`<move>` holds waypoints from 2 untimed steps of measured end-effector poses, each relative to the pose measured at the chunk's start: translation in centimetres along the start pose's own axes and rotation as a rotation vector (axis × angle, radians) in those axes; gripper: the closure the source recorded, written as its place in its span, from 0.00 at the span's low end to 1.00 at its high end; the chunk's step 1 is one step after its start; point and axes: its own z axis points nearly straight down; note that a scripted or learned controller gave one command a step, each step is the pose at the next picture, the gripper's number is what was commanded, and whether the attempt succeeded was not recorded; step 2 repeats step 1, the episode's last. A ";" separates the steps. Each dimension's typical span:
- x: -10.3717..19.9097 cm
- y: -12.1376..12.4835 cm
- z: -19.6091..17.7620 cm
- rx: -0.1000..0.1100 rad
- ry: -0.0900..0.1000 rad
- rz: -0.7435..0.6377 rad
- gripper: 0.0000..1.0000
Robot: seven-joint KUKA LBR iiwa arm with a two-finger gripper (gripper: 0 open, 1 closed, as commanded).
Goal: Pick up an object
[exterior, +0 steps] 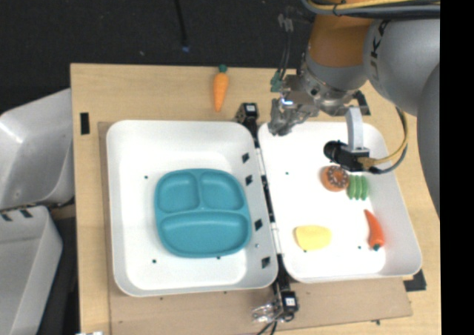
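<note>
Hovering over the right bin's far left corner, the pincer holds nothing visible; its state is unclear. Yellow piece and pepper lie near that bin's front edge.

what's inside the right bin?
In the right bin: a yellow piece, a carrot, a green ridged piece beside a round brown item. The gripper and arm cover its upper corner.
</note>
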 end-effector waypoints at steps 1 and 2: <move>5.8 -1.8 1.4 0.001 -0.001 0.000 1.00; 5.8 -1.8 1.4 0.001 -0.001 0.000 1.00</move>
